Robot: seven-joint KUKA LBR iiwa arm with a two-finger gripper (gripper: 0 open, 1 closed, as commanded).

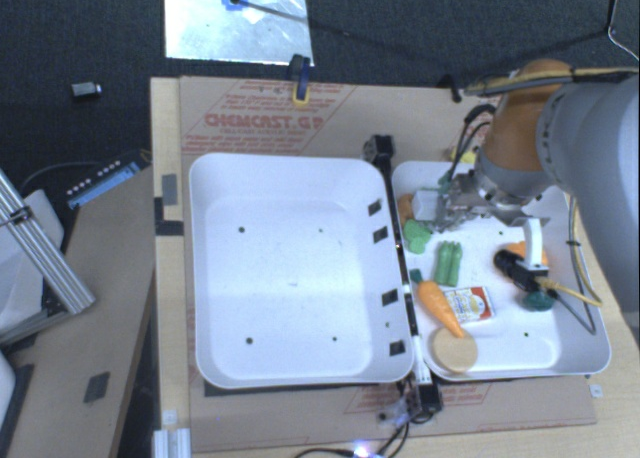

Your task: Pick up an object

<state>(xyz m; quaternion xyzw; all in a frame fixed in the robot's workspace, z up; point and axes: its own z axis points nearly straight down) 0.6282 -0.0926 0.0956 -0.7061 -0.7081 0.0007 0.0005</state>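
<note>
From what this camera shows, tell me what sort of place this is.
Probably a robotics lab set up for pick-up trials. A grey arm reaches over two shallow white bins: the right bin holds toy food such as a carrot, and the left bin sits beside it on a taped cardboard sheet.
</note>
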